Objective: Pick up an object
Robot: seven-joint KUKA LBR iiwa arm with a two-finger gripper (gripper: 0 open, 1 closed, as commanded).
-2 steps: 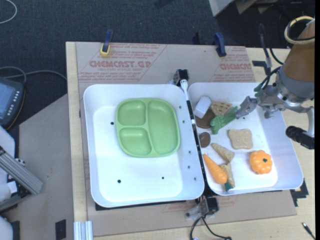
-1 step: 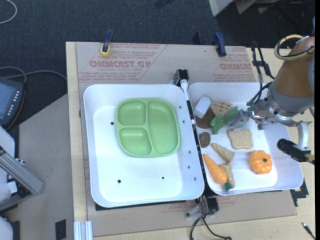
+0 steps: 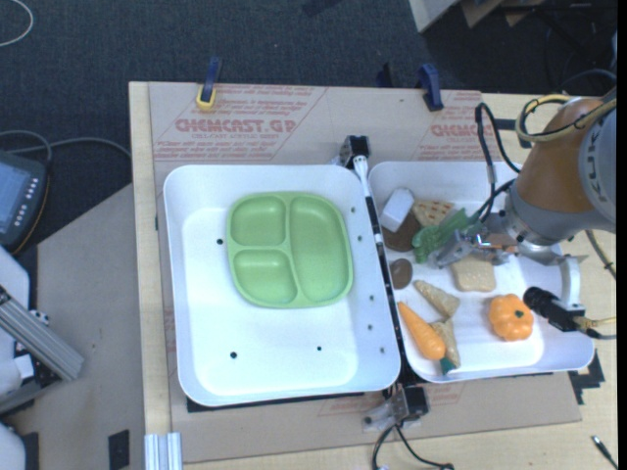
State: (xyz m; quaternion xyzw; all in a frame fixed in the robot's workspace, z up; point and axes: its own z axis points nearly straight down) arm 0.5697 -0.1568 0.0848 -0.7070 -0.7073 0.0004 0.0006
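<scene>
Now | hand (image 3: 458, 250) in right bin (image 3: 558, 360) | touching green toy (image 3: 438, 235) | finger state unclear

The arm (image 3: 573, 179) is a thick rounded body, grey at its upper part with a broad orange band below it, then a grey metal collar. Black cables loop beside it. The end effector (image 3: 458, 251) is dull grey metal.

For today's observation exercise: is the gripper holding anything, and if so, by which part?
It cannot be told. The gripper is low in the right bin, at the green toy and beside the cracker, but no object shows clearly between its tips.
</scene>
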